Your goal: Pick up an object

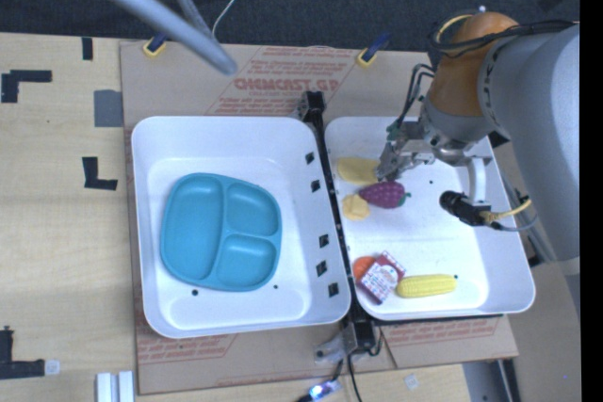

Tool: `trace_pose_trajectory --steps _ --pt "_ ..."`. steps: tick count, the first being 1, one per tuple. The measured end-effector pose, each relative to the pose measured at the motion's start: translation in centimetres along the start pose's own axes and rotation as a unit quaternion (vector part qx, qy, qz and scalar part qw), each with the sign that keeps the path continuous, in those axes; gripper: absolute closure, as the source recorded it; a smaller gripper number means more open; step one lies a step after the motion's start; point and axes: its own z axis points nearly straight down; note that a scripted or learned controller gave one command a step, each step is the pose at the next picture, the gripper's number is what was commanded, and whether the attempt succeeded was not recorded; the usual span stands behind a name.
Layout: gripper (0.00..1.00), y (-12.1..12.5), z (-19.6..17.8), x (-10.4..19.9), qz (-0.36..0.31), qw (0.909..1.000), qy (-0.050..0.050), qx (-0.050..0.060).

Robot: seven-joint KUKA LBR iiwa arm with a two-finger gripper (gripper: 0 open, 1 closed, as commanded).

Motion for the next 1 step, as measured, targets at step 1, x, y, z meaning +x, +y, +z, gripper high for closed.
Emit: trace_pose_trajectory --steps 1 --pt "1.00 0.66 -4.45 0.51 0.000 1.0000 0.000 -0.002"
